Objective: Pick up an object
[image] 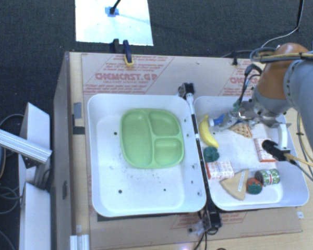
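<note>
The pale tube (219, 122) with a blue end is the likeliest pick, judging by where the arm is. It lies in the right bin (266, 204) toward its far left corner, just beside the upper tip of the banana (207, 133). The gripper (240, 114) hangs low just to the tube's right, with a latticed, cracker-like wedge (243, 130) just beside it on the near side. From this slant I cannot tell whether the gripper is open or closed, nor whether it has hold of anything. The step in hand looks like the approach or the first grasp, with nothing clearly lifted. The next move calls for settling squarely on one item, since the tube and the wedge lie close together and a slim, rounded tube may roll or slip aside. Moving outward, the banana is smooth, curved and yellow and lies along the bin's left wall. Below it sit a knobbly dark-green ball (211, 153) and a red-and-white carton (219, 169) with flat printed faces. Near the near edge lie a tan, flat wedge (235, 185), a teal ball (254, 187) and a small can (270, 177) on its side. A white box with red print (261, 149) lies toward the right wall. The left bin (107, 155) holds a matte green plastic tray (151, 138) with three compartments.
</note>
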`<act>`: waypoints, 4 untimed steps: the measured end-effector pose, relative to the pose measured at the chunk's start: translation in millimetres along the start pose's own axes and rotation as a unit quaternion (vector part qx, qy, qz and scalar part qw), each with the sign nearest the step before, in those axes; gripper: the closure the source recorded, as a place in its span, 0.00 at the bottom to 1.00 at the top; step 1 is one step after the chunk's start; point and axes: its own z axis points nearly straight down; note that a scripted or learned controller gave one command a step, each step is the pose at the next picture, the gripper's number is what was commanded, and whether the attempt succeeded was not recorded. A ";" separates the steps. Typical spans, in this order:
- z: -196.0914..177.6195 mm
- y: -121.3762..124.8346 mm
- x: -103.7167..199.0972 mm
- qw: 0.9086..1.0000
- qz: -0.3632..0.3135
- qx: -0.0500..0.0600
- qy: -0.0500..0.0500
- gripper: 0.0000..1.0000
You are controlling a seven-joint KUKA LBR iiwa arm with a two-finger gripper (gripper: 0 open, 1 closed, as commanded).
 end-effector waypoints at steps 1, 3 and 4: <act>-100.7 -10.2 92.3 1.000 -0.001 -0.001 0.001 0.00; 1.5 4.9 40.1 1.000 0.001 0.003 0.001 0.00; 1.0 -13.7 39.2 1.000 0.001 0.001 0.000 0.00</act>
